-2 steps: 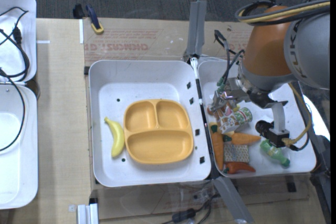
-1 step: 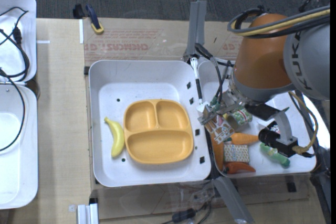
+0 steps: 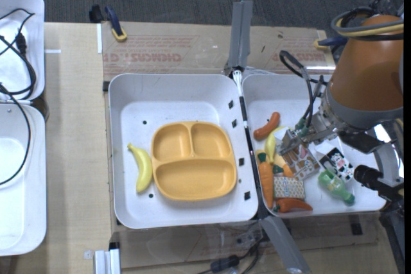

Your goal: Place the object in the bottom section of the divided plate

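Note:
A yellow-orange divided plate [image 3: 192, 160] lies in the left bin, with two small sections at the top and one wide section at the bottom. A yellow banana [image 3: 142, 167] lies in that bin just left of the plate. My gripper [image 3: 294, 144] hangs low in the right bin over a pile of toy food: a sausage [image 3: 266, 126], a carrot [image 3: 266, 184], a cracker [image 3: 289, 188] and a red piece [image 3: 294, 205]. I cannot make out anything held between its fingers.
A green bottle [image 3: 335, 185] and a black-and-white block [image 3: 338, 162] lie at the right of the right bin [image 3: 257, 90]. The arm's orange band [image 3: 369, 67] looms above that bin. A white tray with cables sits at the far left.

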`<action>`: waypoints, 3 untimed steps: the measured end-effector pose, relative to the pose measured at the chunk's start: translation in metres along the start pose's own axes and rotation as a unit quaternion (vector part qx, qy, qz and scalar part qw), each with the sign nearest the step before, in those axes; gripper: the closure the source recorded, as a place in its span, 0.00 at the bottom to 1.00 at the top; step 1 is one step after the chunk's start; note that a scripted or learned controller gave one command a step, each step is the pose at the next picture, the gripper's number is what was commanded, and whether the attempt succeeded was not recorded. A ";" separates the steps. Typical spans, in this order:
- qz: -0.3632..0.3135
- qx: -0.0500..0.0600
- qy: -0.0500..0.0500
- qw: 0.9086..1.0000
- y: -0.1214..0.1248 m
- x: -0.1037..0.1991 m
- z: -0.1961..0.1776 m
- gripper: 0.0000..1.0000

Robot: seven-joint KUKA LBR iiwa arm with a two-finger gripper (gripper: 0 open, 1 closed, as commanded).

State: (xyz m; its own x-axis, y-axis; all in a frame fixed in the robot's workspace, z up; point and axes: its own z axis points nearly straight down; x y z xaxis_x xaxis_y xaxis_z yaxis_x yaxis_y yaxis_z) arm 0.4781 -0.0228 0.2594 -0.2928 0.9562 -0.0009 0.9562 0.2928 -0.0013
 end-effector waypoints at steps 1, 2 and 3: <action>0.194 0.002 0.001 0.981 0.027 -0.002 0.070 1.00; 0.122 0.002 0.001 0.993 0.004 0.015 0.069 1.00; 0.015 0.001 0.000 1.000 0.025 0.084 0.069 1.00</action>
State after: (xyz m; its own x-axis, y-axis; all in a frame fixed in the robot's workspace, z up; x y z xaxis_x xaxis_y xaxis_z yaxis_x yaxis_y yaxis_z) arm 0.4772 0.0642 0.1904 -0.2638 0.9646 -0.0004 0.9646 0.2638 -0.0036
